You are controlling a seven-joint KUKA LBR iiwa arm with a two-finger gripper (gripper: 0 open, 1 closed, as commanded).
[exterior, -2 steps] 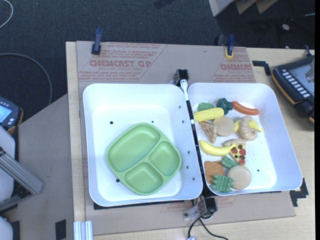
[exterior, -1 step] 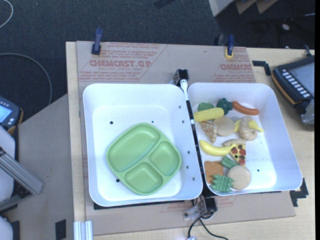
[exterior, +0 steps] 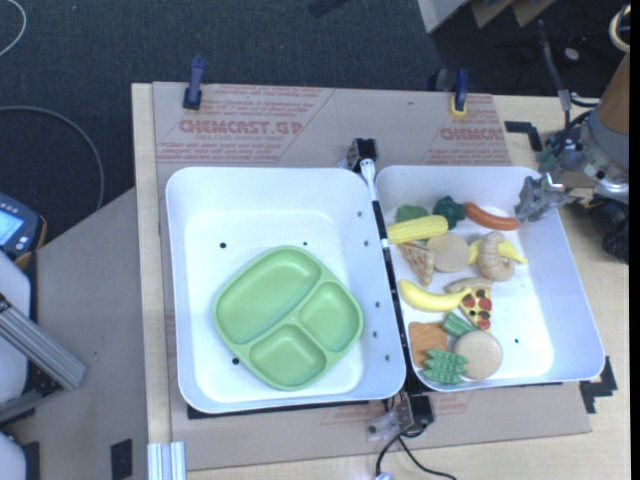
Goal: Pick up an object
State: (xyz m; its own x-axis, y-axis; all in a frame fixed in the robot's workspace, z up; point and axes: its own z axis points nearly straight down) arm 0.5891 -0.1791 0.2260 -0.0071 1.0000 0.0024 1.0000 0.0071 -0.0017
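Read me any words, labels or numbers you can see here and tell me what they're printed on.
"CHEMCAST GP": red print on the brown board behind the left bin.
The same red print behind the right bin, partly cut off.
Smaller red lines beneath both: too blurred to read.

A dark blue-grey carpet (exterior: 200, 18) covers the floor around the worktop (exterior: 150, 268), which is pale wood. A brown board (exterior: 330, 118) printed with red lettering lies on the worktop, held at its far edge by two blue clamps (exterior: 193, 81). A thin white cable (exterior: 60, 128) loops across the carpet at left. Light is even and soft, with faint shadows.
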